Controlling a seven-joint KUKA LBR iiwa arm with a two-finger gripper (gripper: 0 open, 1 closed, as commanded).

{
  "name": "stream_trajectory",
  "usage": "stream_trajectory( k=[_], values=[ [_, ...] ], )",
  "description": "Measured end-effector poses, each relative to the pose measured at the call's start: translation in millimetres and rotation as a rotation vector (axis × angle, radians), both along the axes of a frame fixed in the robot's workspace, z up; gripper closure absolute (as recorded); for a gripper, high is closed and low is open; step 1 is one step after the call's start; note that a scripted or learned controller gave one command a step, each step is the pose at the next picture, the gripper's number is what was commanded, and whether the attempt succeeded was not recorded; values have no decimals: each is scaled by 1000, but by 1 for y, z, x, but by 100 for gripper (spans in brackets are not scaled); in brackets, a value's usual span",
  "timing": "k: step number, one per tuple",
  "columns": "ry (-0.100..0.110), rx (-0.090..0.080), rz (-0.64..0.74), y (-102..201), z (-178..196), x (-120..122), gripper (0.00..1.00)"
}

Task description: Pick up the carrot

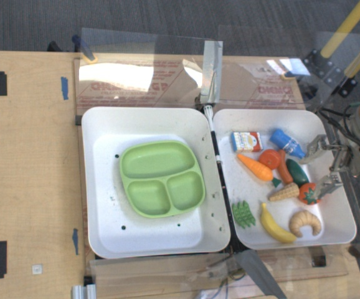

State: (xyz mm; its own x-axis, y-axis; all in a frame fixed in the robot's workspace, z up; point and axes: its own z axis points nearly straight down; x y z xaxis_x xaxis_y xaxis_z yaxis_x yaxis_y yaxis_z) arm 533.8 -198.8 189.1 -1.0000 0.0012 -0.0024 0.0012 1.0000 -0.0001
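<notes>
Fingers of the gripper (331, 165) stand spread and empty over the right bin's (348, 229) right edge, one tip near a strawberry (309, 194). Further left, the carrot (255, 166) lies slanted, touching a red tomato (270, 159), well apart from the gripper. Risk: crowding, since closing there could catch the tomato or the ice-cream cone (284, 192) instead.
</notes>
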Motion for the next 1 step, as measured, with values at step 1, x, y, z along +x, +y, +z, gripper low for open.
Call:
stream_trajectory(
  k=[1],
  values=[
    [-5,-2,-65,78,-71,10,0]
  ],
)
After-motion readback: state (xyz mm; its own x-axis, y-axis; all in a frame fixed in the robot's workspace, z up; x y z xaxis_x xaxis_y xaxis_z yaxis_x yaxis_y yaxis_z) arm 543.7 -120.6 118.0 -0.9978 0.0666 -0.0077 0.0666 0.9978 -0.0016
